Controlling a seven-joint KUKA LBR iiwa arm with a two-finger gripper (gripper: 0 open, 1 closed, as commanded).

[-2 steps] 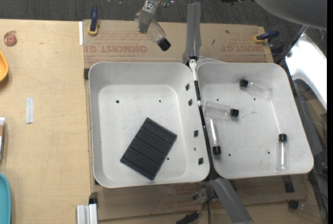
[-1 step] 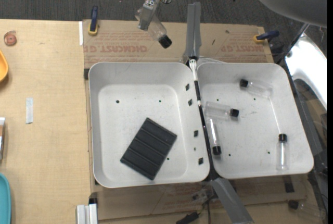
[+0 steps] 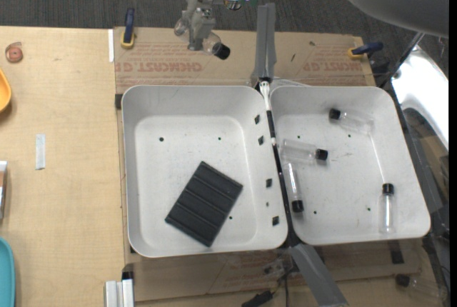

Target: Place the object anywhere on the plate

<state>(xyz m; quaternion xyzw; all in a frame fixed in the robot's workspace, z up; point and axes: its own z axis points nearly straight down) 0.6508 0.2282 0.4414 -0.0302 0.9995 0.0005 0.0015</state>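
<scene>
Gripper [image 3: 202, 38] hangs high above left bin's [image 3: 136, 155] rear edge, closed on a clear vial [image 3: 216, 49] w/ black cap; lift clears bin walls. Dark ribbed plate [image 3: 205, 203] lies flat in left bin, ready as target.

Matt ribbed black plate [image 3: 205, 203], clear glossy tubes [image 3: 303, 151]

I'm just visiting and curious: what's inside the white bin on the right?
The right bin holds four clear tubes with black caps: one near the back, one mid-left, one along the left wall, one front right. Nothing covers them, so the floor shows plainly.
</scene>
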